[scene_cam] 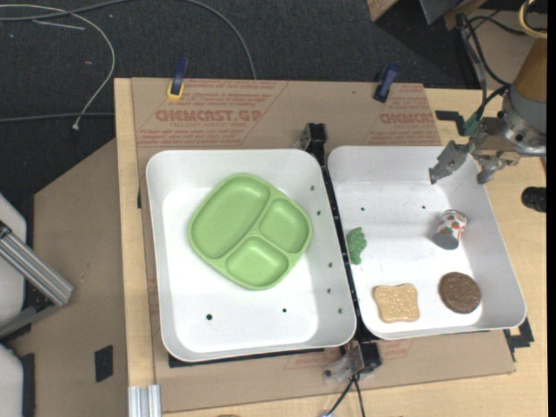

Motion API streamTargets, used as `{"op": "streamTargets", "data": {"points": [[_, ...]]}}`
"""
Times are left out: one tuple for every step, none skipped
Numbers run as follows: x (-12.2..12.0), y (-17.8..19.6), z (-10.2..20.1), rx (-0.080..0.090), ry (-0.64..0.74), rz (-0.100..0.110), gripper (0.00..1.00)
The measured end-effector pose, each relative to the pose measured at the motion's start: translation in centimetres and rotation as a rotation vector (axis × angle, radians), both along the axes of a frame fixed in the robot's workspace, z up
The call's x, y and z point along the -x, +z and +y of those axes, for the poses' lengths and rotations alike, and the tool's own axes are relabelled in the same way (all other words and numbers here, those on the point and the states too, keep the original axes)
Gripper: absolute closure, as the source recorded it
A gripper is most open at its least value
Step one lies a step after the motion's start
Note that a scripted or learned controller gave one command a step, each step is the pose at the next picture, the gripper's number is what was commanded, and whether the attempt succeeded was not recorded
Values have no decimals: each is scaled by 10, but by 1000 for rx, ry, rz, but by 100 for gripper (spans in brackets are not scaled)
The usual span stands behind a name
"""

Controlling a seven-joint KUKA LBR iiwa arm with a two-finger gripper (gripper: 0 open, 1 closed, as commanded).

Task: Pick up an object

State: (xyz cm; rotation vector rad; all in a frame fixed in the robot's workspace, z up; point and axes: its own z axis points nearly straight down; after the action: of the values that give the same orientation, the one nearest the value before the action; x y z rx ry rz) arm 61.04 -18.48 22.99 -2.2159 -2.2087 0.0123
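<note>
The right bin (395, 181) holds a small green piece (356, 243) by its left wall, a tan square cracker (396, 302) near the front, a brown round cookie (459, 292) at the front right, and a small grey, white and orange object (449, 228) towards the right. My gripper (463, 165) hangs above the bin's back right part, open, its two fingers spread with nothing between them. It sits behind the grey, white and orange object and apart from it.
The left bin (174, 302) bears a green sectioned plate (250, 230). A black clamp (314, 135) sits between the bins at the back. Blue clips (179, 76) hold the cardboard base at its far edge.
</note>
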Motion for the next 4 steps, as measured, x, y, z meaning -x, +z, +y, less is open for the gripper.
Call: {"op": "streamTargets", "data": {"points": [[-3, 9, 1, 3, 4, -14, 0], [-3, -34, 3, 2, 4, -10, 0], [7, -90, 2, 1, 3, -8, 0], [8, -143, 3, 1, 3, -8, 0]]}}
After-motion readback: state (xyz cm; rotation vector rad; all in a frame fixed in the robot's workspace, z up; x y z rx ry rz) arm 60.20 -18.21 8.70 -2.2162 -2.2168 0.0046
